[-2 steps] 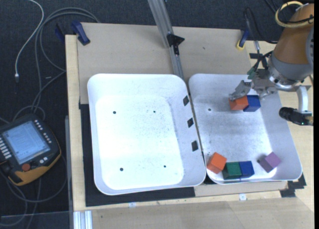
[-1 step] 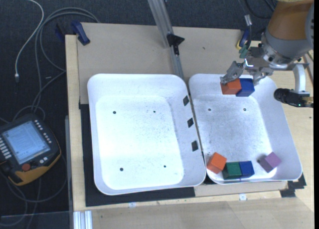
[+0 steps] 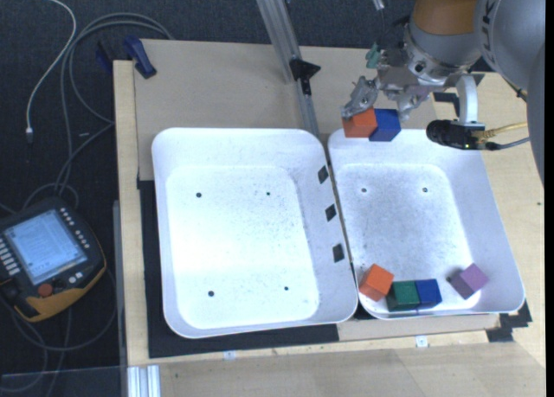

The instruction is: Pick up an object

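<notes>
Blocks are the task's things: small, rigid coloured cubes that look light, with flat faces that should grip well if taken across two opposite sides, square to the fingers.

Left to right on the bench: a handheld pendant lies off the bench's left edge. The left bin is a shallow white tray with speckled marks on its floor. The right bin sits just beside it, rims touching along the middle. Along its near wall lies a row: an orange block, tilted, then a green block and a blue block touching each other, then a purple block a little apart.

Above the far rim of the right bin, the gripper hangs from the arm. An orange cube and a blue cube appear directly under it, side by side. Judged from this angle, both seem raised clear of the bin, but whether the fingers clamp them cannot be told; the fingertips are hidden by the cubes and wrist hardware.
</notes>
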You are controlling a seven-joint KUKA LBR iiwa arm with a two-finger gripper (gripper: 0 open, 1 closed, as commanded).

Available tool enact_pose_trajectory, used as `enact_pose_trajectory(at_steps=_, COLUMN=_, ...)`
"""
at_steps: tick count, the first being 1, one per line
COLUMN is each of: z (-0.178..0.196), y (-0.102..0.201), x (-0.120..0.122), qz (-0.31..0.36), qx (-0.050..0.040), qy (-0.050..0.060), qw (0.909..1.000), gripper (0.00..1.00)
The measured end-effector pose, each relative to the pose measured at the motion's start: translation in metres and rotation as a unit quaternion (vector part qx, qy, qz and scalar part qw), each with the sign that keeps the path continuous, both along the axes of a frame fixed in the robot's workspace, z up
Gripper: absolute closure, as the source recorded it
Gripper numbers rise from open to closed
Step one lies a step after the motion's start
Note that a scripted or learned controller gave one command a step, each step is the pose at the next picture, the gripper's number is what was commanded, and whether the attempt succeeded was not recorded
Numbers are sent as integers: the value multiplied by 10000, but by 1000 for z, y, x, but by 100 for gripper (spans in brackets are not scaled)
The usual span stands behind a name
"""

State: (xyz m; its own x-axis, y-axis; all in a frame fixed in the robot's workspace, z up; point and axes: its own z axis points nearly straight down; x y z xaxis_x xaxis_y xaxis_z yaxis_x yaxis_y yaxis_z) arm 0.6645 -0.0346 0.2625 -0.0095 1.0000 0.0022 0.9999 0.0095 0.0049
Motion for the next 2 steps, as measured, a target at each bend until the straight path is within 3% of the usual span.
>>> enact_pose_trajectory(at_steps=1, z=-30, y=-17, x=-35, qz=-59, qx=-8, qy=68, qw=10000, gripper=100)
enact_pose_trajectory(at_steps=2, z=-48, y=-60, x=-39, qz=-70, qx=-14, qy=58, qw=10000, gripper=100)
